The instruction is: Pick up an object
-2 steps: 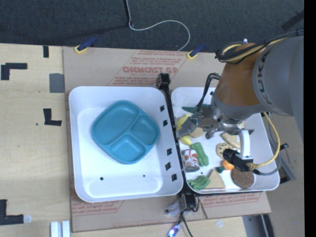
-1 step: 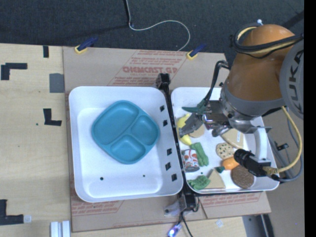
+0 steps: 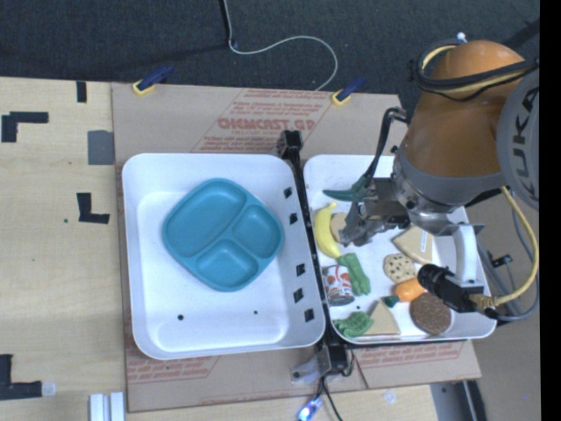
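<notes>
Hovering over the right bin point(image 3: 480, 235) at the approach step, gripper point(image 3: 358, 226) with finger state I cannot tell sits just right of the banana point(image 3: 326, 231), so next move likely calls for descending onto it.

Arm point(image 3: 473, 139): 1 unit, bulky and rounded in form. The upper segment carries a broad orange band point(image 3: 465, 103) with a glossy finish and a bright highlight near its top. Below the band, the housing is grey and smooth, tapering toward the wrist. Part of a large dark letter marking is legible on the grey casing at the right edge.

Cabling: black cables loop over the top of the orange band; 1 thin black cable runs down the left flank. A yellowish cable point(image 3: 526, 261) curves along the right side.

Gripper point(image 3: 359, 222): dark grey metal assembly with angular brackets; finer detail is not resolvable.
</notes>
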`<action>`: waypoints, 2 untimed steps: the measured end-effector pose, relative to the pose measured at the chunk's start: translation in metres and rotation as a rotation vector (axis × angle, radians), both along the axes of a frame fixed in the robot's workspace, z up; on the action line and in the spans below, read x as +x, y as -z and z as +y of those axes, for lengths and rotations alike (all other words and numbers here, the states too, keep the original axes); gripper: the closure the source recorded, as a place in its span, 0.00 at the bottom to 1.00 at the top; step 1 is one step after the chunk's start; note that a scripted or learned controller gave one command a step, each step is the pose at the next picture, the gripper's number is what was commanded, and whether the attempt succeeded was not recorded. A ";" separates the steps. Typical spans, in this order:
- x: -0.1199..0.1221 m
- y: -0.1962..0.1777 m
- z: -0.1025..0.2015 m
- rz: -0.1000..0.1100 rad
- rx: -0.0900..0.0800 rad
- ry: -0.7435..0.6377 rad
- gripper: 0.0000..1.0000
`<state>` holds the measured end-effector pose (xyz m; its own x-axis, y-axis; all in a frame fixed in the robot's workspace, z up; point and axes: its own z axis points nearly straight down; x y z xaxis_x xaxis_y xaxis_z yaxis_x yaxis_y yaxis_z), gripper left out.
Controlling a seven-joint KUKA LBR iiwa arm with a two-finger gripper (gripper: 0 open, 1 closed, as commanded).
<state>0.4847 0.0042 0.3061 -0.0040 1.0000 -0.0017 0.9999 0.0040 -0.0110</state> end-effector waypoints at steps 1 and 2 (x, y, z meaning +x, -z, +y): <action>0.034 0.075 -0.061 0.000 -0.001 0.008 1.00; 0.001 -0.106 -0.011 -0.021 0.002 -0.002 1.00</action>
